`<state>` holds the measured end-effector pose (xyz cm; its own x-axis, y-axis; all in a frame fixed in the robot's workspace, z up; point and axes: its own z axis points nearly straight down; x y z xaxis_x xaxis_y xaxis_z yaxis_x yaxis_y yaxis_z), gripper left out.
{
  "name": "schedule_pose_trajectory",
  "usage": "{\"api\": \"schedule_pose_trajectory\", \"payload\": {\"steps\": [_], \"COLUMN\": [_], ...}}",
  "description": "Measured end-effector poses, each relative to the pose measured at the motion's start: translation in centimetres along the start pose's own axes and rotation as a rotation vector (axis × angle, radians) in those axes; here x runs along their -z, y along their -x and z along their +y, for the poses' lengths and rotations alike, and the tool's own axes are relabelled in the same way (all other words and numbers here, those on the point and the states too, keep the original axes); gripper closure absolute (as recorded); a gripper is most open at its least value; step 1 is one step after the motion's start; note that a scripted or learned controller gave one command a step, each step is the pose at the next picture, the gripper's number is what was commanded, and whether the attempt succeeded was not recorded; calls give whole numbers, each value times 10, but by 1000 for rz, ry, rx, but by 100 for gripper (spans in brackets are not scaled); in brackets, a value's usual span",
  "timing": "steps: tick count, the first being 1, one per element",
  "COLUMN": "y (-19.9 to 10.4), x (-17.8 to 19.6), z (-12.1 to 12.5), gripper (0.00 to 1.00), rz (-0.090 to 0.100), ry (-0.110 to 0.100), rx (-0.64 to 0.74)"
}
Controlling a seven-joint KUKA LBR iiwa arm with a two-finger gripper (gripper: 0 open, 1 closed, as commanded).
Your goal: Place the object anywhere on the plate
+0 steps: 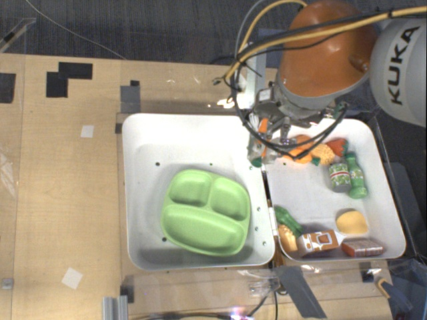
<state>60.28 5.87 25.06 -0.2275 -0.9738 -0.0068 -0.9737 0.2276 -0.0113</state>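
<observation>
A green divided plate lies in the left bin, towards its front. My gripper hangs under the orange wrist band, above the divider between the two bins at the back left corner of the right bin. Cables and the wrist hide its tip. An orange carrot-like piece lies just right of the gripper, next to a yellow textured item and a red piece. I cannot see anything held.
The right bin also holds green bottles, a yellow lemon-like item, a brown box, a small sauce bottle and a green-topped orange item. The arm overhangs that bin's back.
</observation>
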Motion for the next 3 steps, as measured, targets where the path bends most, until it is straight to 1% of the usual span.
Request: {"api": "schedule_pose_trajectory", "payload": {"steps": [1, 2, 3], "y": [-1, 19, 54], "x": [26, 26, -56], "z": [64, 115, 133], "gripper": [100, 100, 100], "rz": [0, 0, 1], "ry": [1, 5, 12], "rx": [-16, 56, 181]}}
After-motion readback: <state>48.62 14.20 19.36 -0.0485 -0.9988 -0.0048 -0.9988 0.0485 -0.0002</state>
